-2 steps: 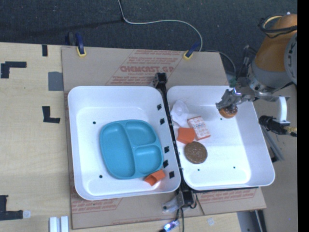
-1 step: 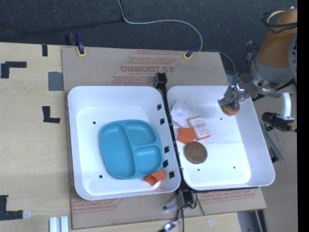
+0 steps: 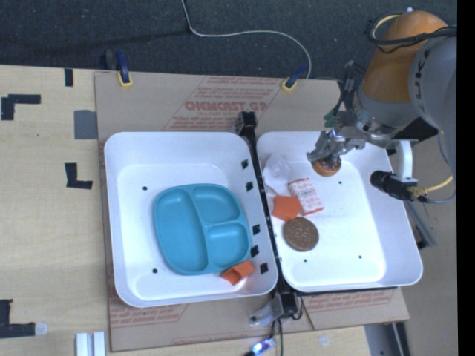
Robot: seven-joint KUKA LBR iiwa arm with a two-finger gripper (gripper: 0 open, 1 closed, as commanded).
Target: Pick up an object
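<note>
Well, from above, the end effector (image 3: 327, 154) hangs low in the right bin (image 3: 386, 258), at its back, with a small round brown thing (image 3: 326, 168) right under its tip. Whether it grips that piece I cannot tell; the view is too coarse there. Taking the cookie (image 3: 301, 234) as the landmark: a red-printed packet (image 3: 306, 196) lies just behind it, an orange block (image 3: 286, 208) just behind and to its left, a crumpled clear wrapper (image 3: 275, 168) further back by the divider. Well left of the cookie, in the left bin (image 3: 126, 199), sits a blue tray (image 3: 201, 227), with an orange scrap (image 3: 237, 274) at its near corner. The arm seems set over the brown piece to lift it, I would guess.
</note>
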